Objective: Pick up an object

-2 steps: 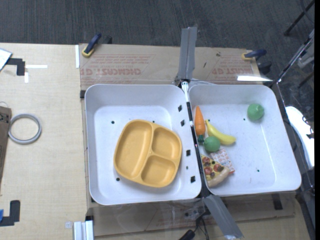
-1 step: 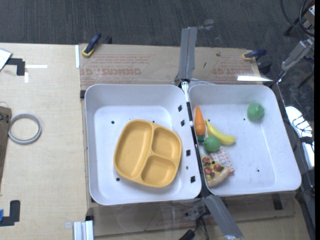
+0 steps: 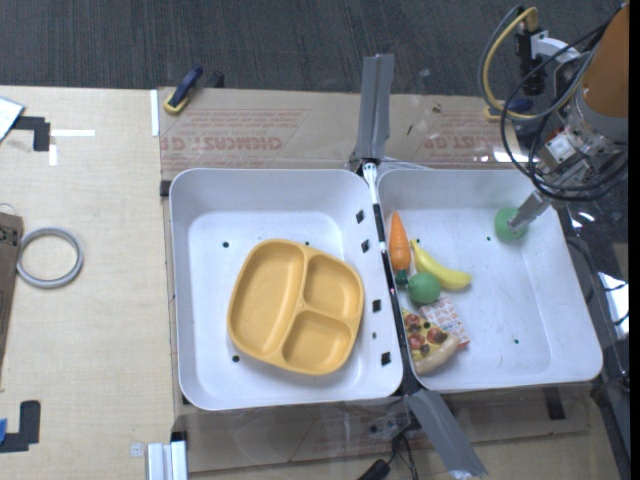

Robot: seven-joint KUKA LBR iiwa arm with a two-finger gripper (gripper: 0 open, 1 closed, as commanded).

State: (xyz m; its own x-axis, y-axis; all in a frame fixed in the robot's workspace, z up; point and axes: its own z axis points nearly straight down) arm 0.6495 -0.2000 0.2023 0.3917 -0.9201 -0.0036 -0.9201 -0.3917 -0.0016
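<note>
the arm comes in from the upper right of the frame, and the gripper (image 3: 520, 218) is low over the upper right part of the right bin (image 3: 560, 358), with a small green end piece at its tip just above the bin floor. i cannot tell if the gripper is spread or pressed together, and nothing is seen in it. the things to pick lie together at the left side of this bin, well apart from the gripper: a carrot (image 3: 399, 241) along the wall, a banana (image 3: 441, 269) just beside it, a green ball (image 3: 424, 287) touching the banana, and a pizza slice toy (image 3: 434, 334) below them. the left bin (image 3: 195, 268) holds a yellow divided plate (image 3: 296, 306). i judge the step is the approach, with no grasp yet. the next move calls for travelling left toward the group and choosing one free thing; the banana or ball seem easier, because the carrot is tight against the wall.
</note>
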